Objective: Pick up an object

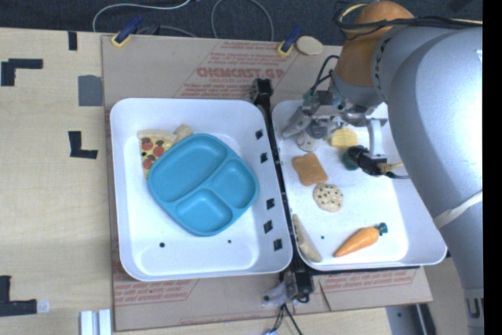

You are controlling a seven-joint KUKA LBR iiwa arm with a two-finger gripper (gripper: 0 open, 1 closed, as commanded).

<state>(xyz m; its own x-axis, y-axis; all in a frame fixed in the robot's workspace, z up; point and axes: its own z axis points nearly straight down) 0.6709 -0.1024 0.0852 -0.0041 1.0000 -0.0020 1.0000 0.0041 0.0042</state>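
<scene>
Half hid gripper (307, 126) under own wrist, far end of right bin (420, 247); couldn't tell whether spread or pressed together. Hung just far of toast (310, 168), yellow piece (343, 139) at right. Risked clipping the bin's left wall, nudging toast toward cookie (328, 197), closing on nothing.

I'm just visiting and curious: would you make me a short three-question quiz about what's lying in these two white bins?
1. True or false: the carrot lies in the same bin as the blue divided plate.
2. Which lies nearest the claw? A) carrot B) cookie C) brown toast piece
3. Fill in: the pizza slice is partly tucked under the ____.

Key: 1 false; 2 C; 3 blue divided plate.
</scene>
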